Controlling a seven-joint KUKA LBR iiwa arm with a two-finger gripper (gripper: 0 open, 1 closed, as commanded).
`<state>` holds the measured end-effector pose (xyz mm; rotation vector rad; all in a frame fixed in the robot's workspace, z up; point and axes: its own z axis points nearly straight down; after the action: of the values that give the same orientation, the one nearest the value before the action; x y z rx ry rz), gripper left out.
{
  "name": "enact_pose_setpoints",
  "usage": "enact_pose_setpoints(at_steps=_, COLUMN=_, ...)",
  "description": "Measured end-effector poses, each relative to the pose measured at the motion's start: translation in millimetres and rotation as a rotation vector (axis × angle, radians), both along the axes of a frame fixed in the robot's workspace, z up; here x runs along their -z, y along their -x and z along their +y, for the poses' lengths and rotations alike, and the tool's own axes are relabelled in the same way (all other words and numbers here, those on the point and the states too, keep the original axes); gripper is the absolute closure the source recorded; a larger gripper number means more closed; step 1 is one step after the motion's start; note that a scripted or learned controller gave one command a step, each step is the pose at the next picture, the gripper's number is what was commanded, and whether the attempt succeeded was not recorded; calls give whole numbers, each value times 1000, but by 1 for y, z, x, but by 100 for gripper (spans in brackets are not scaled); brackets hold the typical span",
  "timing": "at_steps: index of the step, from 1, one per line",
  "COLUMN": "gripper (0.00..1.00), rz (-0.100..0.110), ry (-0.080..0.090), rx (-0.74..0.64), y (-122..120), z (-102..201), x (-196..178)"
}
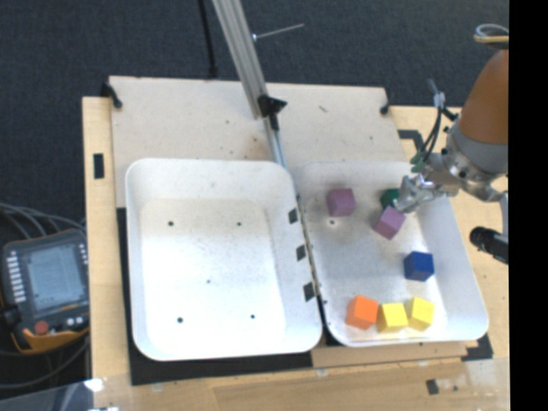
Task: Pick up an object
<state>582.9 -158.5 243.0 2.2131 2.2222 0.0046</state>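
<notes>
A purple cube (390, 222) lies tilted in the right bin (454, 255), in its upper half, just at 7 o'clock from the gripper (411, 197). The gripper hangs low over the bin's upper right part, touching or nearly touching that cube; whether its claw is apart or together cannot be told, and no cube is seen clamped in it. A green thing (390, 199) peeks out at 9 o'clock from the gripper, partly hidden by it. A 2nd purple cube (341, 201) sits at 10 o'clock from the 1st, apart from it. At 5 o'clock from the 1st cube is a blue cube (419, 265). Along the bin's lower edge stand 3 cubes in a row: orange (362, 312), yellow (393, 316) and another yellow (421, 312), touching. The left bin (214, 255) lies at 9 o'clock, beside the right one.
</notes>
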Motion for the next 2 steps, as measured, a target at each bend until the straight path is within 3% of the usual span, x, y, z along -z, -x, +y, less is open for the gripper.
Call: enact_pose_setpoints(at_steps=2, gripper=100, rz=6, ry=-3, rx=-3, y=21, z=116, x=10)
